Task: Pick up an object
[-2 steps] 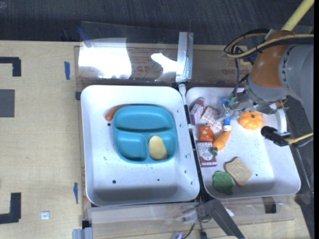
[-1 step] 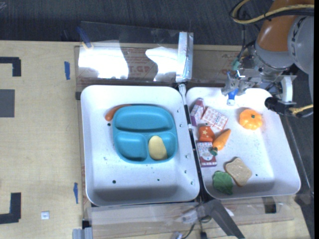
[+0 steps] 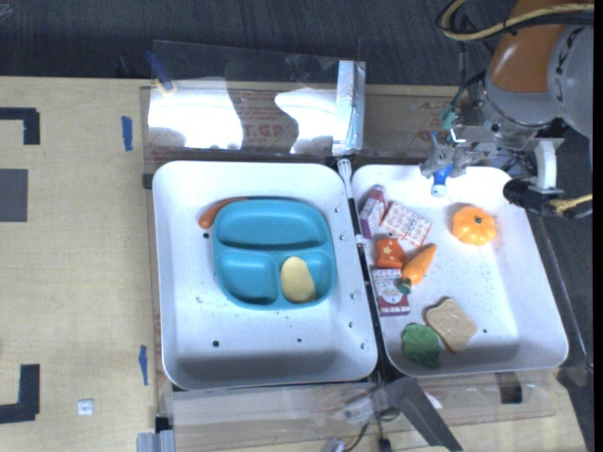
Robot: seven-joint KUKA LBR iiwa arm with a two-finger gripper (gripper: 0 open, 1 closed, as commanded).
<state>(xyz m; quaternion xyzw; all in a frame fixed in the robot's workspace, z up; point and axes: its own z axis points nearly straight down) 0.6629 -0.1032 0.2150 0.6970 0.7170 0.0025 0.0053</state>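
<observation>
The right bin [image 3: 532, 299] holds a small orange pumpkin [image 3: 473, 225], a toy carrot [image 3: 420, 263], a slice of bread [image 3: 450, 323], a green broccoli piece [image 3: 422, 343], a pink-and-white carton [image 3: 405, 223], a maroon carton [image 3: 372, 207], a red box [image 3: 388, 251] and a flat printed packet [image 3: 388, 290]. My gripper [image 3: 441, 179] hangs over the bin's far left corner, above and behind the cartons and left of the pumpkin. I see nothing held in it.
The left bin [image 3: 179, 281] holds a blue divided tray [image 3: 250, 266] with a yellow lemon-like piece [image 3: 298, 279] in its right compartment. An orange object [image 3: 209, 217] peeks out behind the tray. A clear plastic sheet [image 3: 254, 111] stands behind the left bin.
</observation>
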